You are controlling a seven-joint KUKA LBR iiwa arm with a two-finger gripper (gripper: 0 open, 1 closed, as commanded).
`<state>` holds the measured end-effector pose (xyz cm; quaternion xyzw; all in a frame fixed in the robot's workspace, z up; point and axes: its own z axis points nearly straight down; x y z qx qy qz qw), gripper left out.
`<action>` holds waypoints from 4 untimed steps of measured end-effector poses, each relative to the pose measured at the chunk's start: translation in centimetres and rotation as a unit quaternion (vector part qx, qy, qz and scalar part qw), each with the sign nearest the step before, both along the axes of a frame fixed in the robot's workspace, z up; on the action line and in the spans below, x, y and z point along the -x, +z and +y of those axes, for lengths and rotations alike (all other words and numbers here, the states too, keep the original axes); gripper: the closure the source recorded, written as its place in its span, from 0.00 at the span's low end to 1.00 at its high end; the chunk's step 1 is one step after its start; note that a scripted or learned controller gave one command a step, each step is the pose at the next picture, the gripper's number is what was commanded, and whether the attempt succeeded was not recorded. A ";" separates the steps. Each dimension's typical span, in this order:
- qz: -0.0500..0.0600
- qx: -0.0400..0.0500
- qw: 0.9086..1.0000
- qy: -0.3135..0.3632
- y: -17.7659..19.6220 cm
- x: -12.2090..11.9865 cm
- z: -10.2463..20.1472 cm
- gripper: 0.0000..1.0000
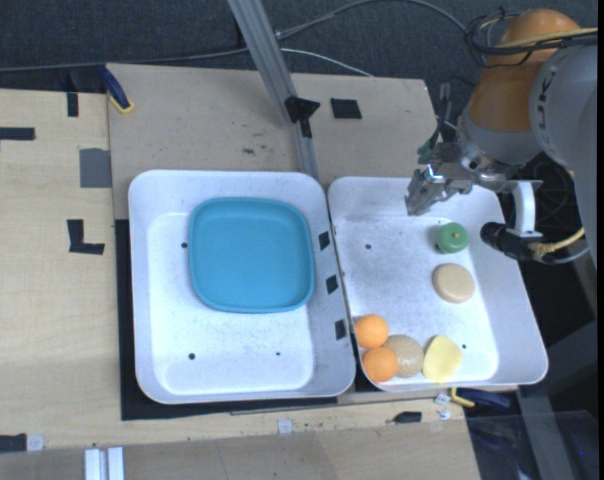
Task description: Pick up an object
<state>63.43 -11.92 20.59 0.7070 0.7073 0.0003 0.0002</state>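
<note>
**Arm poised over the right bin, nothing yet in its grasp**

The grey KUKA arm with the orange band [527,78] is reaching in from three o'clock, hanging its two-finger gripper [422,200] over the twelve o'clock end of the shallow white right bin [367,268]. Whether the pincer is released or clenched cannot be told at this size; nothing is sitting between its tips.

The nearest candidate, a small green round object [450,236], is lying just at the gripper's four o'clock, apart from it. A good pick is probably calling for centring over that piece and descending straight, since it is standing clear of its neighbours.

The shallow white left bin [162,348] is holding a square light-blue plastic plate [250,253]. The right bin is also carrying a beige oval piece [453,283] below the green one, and, crowded at six o'clock, a pale yellow lump [442,358], a tan round piece [406,354] and two small orange balls [372,330], touching.
</note>
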 end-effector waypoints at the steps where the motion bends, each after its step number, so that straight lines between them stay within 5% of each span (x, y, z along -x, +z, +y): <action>1: 0.000 -0.001 1.000 0.003 0.9 0.1 6.1 1.00; 4: 0.001 -0.001 1.000 0.002 2.8 1.8 21.5 1.00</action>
